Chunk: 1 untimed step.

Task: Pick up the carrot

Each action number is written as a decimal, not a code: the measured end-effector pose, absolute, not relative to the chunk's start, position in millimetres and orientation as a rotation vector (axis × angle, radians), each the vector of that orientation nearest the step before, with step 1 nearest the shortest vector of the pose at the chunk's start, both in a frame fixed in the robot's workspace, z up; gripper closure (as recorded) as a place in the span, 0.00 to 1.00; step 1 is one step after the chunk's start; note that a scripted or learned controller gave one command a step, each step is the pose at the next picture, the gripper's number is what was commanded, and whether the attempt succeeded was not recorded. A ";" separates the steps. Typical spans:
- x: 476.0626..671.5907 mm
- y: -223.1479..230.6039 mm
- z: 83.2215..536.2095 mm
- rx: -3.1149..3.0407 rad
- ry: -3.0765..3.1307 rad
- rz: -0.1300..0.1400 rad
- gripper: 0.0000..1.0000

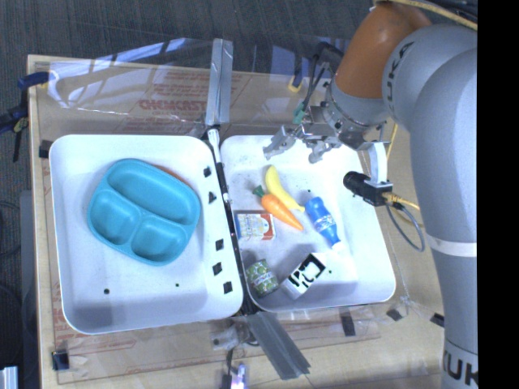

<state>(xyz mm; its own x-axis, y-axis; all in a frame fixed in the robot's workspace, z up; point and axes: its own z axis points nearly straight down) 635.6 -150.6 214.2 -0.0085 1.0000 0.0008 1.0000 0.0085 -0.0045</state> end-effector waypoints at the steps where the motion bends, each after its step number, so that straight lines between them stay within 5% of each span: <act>1: 586.9 -160.4 93.0 -2.132 -2.309 0.001 0.00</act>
